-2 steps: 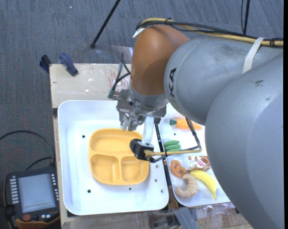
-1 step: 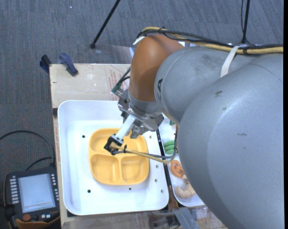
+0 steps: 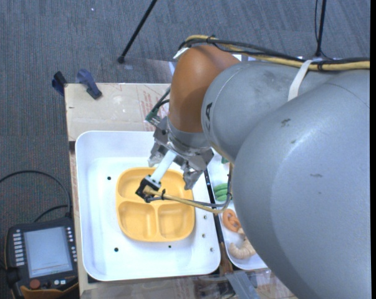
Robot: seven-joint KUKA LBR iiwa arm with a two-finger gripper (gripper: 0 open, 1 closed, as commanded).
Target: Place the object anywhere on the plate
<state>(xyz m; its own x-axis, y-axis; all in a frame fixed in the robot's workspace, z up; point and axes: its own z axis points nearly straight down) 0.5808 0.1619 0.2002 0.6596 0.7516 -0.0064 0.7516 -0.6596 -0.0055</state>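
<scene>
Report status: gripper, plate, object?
Gripper over yellow plate in left bin, grip state unclear. Green piece, orange piece, pale piece lie in right bin, at the arm's edge. Nothing seen blocking the plate.

On my feed the arm (image 3: 287, 167) is smooth grey casing with 1 glossy orange band (image 3: 191, 92) above the wrist; a yellow cable (image 3: 337, 62) crosses it under 1 pale strap (image 3: 298, 80).

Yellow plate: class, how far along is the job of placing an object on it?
Done: the hand hangs over the plate in the left bin. In hand: I cannot tell whether it carries anything. Left: the plate's visible sections look bare; a green item, an orange ring and a pale item lie in the right bin. Placing remains.
</scene>
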